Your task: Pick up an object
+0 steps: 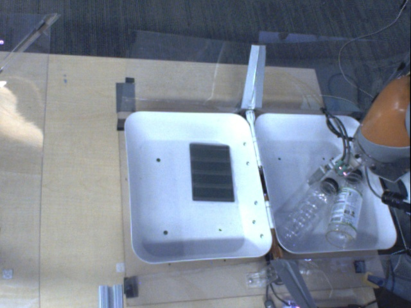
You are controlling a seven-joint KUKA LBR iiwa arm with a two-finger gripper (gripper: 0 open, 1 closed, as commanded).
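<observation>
Two clear plastic bottles lie in the right bin (289,136). One bottle (304,212) slants toward the bin's front left corner. The other bottle (343,214), with a white label, lies nearly straight beside it on the right. Their dark caps point up toward my gripper (340,167), which hangs right over the cap ends at the bin's right side. The wrist and cables hide its tip. A flat black ribbed rectangle (211,172) lies in the middle of the left bin (138,191).
The grey arm with its orange band (388,117) covers the right bin's far right corner. A metal bar (253,76) rises behind the seam between the bins. Wooden bench (64,172) stretches to the left; clamps and cables (289,287) sit at the front edge.
</observation>
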